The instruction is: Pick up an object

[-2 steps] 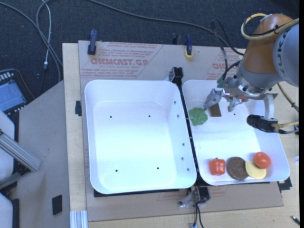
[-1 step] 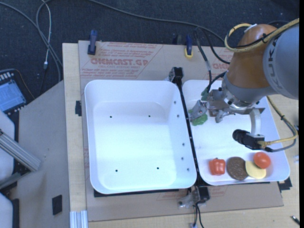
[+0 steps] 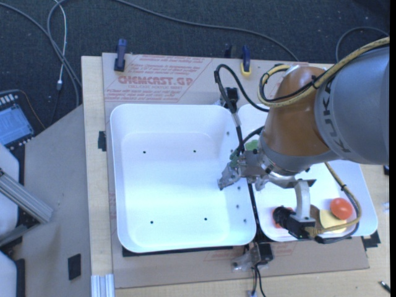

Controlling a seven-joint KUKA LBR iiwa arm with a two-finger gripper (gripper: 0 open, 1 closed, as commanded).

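Camera view: pincer (image 3: pixel 228 179) over the right wall of the shallow white left bin (image 3: pixel 124 166); finger state cannot be told. Orange ball (image 3: pixel 341 208) lies well right of that bin.

Wooden bench (image 3: pixel 93 184), two shallow white bins set side by side on it, left bin (image 3: pixel 117 184), right bin (image 3: pixel 365 193), printed board (image 3: pixel 158 76) clamped at far edge

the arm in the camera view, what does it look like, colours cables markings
The arm has a thick, rounded grey shell with dark lettering along it and a glossy orange band above the wrist. Yellow and black cables loop over the band. Below it sits a metal gripper with dark cabling.
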